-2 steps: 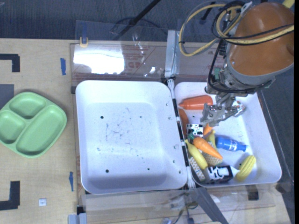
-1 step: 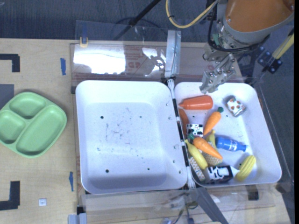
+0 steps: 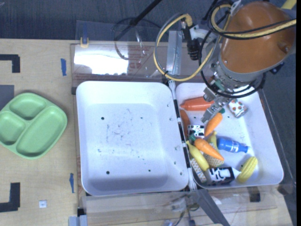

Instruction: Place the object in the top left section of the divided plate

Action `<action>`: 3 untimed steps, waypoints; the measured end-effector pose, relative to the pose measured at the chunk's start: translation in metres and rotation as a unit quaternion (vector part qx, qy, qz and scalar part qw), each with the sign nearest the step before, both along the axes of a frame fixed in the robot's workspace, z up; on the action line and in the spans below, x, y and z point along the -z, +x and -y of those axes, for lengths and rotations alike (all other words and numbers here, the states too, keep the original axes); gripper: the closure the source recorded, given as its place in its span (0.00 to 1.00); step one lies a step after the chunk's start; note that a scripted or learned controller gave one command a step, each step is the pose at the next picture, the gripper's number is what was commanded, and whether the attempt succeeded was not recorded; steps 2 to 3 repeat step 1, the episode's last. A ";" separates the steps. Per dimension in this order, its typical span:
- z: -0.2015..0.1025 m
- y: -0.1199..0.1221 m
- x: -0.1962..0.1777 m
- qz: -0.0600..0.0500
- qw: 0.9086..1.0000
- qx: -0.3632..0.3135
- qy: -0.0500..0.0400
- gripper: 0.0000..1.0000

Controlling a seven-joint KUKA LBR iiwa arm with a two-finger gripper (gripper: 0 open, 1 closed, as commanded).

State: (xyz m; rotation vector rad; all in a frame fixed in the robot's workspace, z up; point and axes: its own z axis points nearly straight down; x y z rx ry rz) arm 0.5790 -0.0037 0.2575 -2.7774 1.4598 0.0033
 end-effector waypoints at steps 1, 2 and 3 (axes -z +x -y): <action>0.025 -0.016 -0.021 0.000 0.993 0.117 -0.001 1.00; 0.025 -0.016 -0.021 0.000 0.993 0.117 -0.001 1.00; 0.025 -0.016 -0.021 0.000 0.993 0.117 -0.001 1.00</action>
